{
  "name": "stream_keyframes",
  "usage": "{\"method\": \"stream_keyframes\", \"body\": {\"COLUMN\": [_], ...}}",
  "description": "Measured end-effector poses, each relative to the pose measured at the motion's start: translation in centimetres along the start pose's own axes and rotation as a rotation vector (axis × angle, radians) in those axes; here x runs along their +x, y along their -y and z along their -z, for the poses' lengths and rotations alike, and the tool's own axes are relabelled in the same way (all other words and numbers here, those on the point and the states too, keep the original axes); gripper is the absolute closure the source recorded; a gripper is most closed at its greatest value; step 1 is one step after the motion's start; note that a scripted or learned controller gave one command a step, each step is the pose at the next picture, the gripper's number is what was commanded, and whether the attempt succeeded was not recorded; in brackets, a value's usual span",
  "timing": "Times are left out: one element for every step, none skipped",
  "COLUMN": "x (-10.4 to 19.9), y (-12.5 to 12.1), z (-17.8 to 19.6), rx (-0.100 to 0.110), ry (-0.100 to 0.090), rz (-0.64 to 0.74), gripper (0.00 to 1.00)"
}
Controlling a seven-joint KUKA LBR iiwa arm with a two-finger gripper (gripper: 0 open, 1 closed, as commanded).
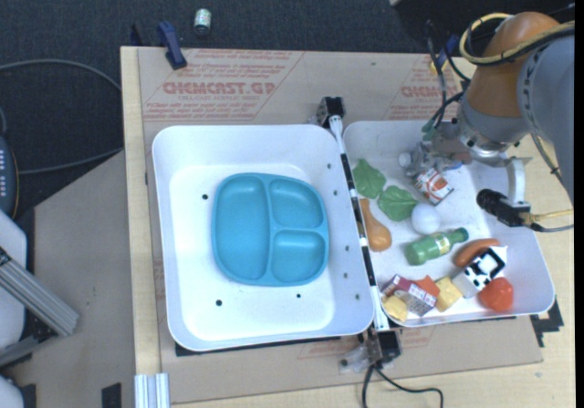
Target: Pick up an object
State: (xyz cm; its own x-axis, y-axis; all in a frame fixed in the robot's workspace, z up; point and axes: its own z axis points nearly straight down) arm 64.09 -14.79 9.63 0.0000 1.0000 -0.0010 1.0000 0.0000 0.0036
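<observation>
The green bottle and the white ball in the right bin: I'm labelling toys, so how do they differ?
The green bottle is elongated and lies on its side; the white ball is round. The bottle is green with a paler band; the ball is plain white. Both lie side by side in the right white bin.

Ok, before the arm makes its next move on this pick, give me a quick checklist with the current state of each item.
1. Gripper is over the right bin, where the objects lie: ok.
2. Gripper is at a target: it sits by the red and white carton near the bin's far end: ok.
3. Carton is between the fingers: cannot tell.
4. Neighbours stand apart from the carton: not ok, the white egg and a green leaf lie very close.
5. Left bin has bare floor around the blue divided plate: ok.
</observation>
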Motion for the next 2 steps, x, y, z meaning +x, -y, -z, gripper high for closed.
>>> {"method": "stream_keyframes", "body": {"x": [6.82, 6.78], "y": [2.64, 2.69], "z": [8.95, 8.87], "rx": [0.001, 0.003], "ry": [-0.001, -0.001], "rz": [0.001, 0.001], "gripper": [1.0, 0.0]}}
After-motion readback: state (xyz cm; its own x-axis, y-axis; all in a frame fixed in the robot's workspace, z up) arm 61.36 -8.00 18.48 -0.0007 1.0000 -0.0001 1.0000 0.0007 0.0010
